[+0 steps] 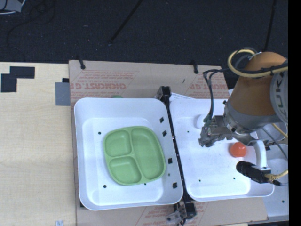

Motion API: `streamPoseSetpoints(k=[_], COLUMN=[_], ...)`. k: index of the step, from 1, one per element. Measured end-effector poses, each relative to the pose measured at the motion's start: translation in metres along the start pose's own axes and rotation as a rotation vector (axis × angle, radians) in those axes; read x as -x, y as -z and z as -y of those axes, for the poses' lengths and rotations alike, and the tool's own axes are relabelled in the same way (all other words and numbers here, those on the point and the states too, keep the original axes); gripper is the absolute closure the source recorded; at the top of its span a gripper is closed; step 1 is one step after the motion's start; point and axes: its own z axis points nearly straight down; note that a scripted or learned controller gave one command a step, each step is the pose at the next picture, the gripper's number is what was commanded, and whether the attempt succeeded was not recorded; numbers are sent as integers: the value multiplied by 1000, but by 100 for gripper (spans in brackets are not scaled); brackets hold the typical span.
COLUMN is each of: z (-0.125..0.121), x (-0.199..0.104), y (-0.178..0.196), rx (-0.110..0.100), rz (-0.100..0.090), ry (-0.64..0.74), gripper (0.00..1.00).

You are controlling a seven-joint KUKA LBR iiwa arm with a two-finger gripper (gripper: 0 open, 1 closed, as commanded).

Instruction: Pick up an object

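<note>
A green divided plate (134, 155) lies flat in the left bin (89, 126). A small orange-red ball (238, 149) rests on the floor of the right bin (207, 192), toward its right side. My gripper (207, 139) hangs over the middle of the right bin, a little to the left of the ball and apart from it. Nothing shows between the gripper and the bin floor. The arm's orange band and grey wrist cover the right bin's far right corner.
A black clamp strip (170, 145) runs between the two bins. Both bins sit on a cardboard sheet (141, 79) over the wooden bench (33, 149).
</note>
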Motion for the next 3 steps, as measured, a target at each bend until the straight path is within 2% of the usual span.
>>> streamPoseSetpoints(k=[2,3], z=[-50,-63], x=[-90,-139], y=[10,-1], rx=[0,-1], rz=[1,2], ry=[-1,-1], gripper=[100,100])
